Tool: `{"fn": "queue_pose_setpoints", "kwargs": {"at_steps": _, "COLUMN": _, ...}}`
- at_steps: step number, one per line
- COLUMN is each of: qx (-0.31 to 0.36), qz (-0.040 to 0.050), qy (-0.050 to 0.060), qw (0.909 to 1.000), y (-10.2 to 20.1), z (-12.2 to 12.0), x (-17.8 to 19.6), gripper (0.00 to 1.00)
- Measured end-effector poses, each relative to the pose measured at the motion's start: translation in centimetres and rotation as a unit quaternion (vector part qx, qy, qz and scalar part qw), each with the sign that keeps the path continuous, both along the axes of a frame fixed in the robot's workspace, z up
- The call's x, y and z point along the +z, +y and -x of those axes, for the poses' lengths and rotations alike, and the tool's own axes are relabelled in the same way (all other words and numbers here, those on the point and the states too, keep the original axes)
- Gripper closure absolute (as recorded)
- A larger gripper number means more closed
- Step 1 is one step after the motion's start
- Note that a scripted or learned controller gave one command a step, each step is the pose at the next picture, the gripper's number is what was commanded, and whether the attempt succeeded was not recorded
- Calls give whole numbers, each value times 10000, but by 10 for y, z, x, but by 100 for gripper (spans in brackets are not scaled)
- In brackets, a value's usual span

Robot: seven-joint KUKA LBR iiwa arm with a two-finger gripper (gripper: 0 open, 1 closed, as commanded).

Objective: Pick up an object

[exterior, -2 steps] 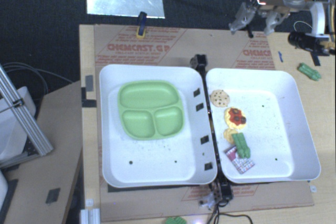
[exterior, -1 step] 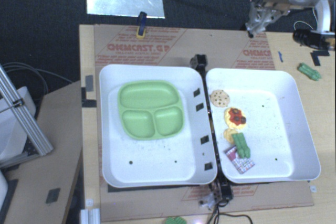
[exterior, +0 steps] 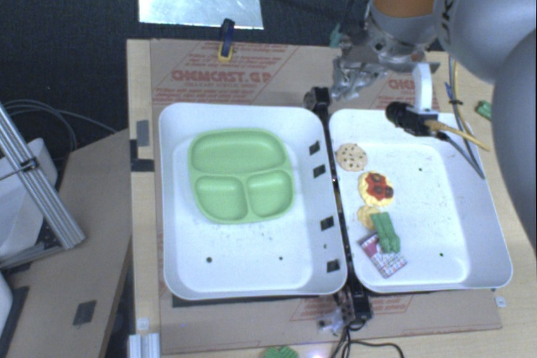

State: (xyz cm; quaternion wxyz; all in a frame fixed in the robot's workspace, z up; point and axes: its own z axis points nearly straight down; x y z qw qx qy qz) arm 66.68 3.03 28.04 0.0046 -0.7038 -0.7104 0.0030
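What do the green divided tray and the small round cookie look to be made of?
Green divided tray: probably moulded plastic, with a smooth, uniform pale green surface, soft sheen and rounded compartment edges. Cookie: likely a plastic or rubber toy, a flat tan disc with dark specks, matte; too small to be sure. Both rest in white bins that look like thin formed plastic.

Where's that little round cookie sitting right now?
In the camera view, the cookie lies in the right bin, near its upper left corner beside the divider between the bins, just above the yellow and red toy.
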Motion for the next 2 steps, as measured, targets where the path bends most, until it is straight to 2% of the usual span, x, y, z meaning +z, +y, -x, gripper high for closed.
{"fn": "queue_pose_setpoints", "kwargs": {"at_steps": 1, "qx": -61, "qz": 15, "qy": 15, "qw": 10000, "y": -40, "z": 63, "x": -103, "gripper": 100}}
{"fn": "queue_pose_setpoints", "kwargs": {"at_steps": 2, "qx": -59, "qz": 13, "qy": -39, "qw": 10000, "y": -65, "z": 125, "x": -96, "gripper": 100}}
